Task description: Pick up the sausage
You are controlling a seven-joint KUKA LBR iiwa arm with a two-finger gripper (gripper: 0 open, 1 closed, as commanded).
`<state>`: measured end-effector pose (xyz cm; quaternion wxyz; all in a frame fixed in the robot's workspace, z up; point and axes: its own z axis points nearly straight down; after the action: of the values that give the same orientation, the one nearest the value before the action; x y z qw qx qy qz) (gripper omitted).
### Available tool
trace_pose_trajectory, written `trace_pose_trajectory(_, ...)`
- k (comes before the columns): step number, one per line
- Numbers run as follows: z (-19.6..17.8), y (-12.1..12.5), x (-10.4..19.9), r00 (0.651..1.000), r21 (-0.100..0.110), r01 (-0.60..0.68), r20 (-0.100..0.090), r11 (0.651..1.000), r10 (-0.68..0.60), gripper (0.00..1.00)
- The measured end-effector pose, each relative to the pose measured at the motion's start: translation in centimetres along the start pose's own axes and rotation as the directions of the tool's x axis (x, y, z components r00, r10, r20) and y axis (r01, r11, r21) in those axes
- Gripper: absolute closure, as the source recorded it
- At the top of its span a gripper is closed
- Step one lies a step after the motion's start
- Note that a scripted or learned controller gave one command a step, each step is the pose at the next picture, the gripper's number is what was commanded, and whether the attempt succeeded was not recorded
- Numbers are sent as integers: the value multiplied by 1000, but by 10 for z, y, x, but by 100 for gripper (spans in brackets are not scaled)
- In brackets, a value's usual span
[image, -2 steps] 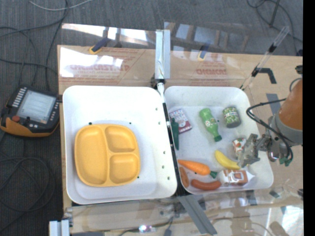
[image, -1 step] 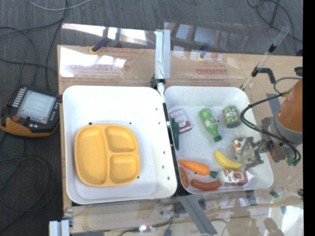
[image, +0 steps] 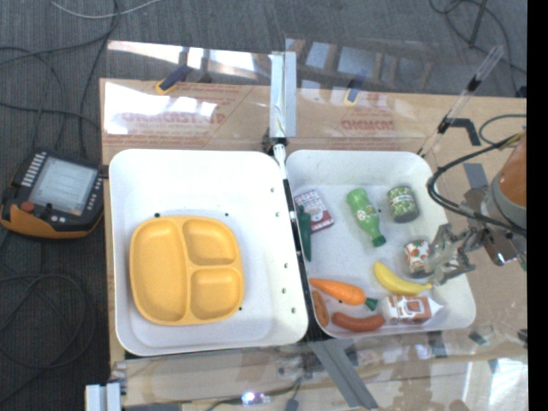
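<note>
The sausage (image: 357, 321) is a short reddish-brown piece lying near the front edge of the right bin (image: 445, 171). An orange carrot (image: 338, 291) lies just behind it, and a white and red carton (image: 409, 309) lies to its right. My gripper (image: 449, 252) hangs over the right side of that bin, beside a small can (image: 416, 255) and behind a banana (image: 401, 282). It is well to the right of the sausage and farther back. Its fingers stand open with nothing between them.
The right bin also holds a green bottle (image: 366, 216), a green can (image: 402, 203) and a red and white packet (image: 313, 210). A yellow compartment tray (image: 186, 269) sits in the left bin (image: 128, 178). A handheld pendant (image: 53, 193) lies left of the bench.
</note>
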<state>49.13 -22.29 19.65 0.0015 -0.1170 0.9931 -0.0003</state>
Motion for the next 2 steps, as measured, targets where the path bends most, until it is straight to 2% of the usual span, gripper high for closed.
trace_pose_trajectory(1,55,-2,-9,970,-3,243,-4,970,-243,100)
trace_pose_trajectory(2,-10,0,-5,872,-2,489,3,872,-489,100)
